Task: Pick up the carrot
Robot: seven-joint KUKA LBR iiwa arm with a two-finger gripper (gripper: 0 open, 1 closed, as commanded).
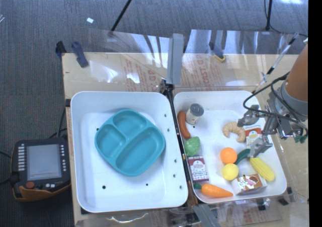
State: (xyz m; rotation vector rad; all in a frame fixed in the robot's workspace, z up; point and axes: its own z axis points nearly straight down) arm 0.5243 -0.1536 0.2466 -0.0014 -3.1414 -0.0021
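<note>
As the carrot lies at the right bin's near edge, the gripper hovers well apart above the croissant; jaws wide, holding nothing.

The arm reaches in from the right, its pincer pointing down-left.

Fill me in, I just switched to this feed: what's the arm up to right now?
The arm's hand hangs over the right side of the right bin, above the croissant and corn, with nothing visibly held. The carrot lies untouched at the bin's near edge, beside a red carton, well short of the hand. Also in that bin are an orange, a lemon, a broccoli and a hot dog. The left bin holds a teal divided plate.
</note>
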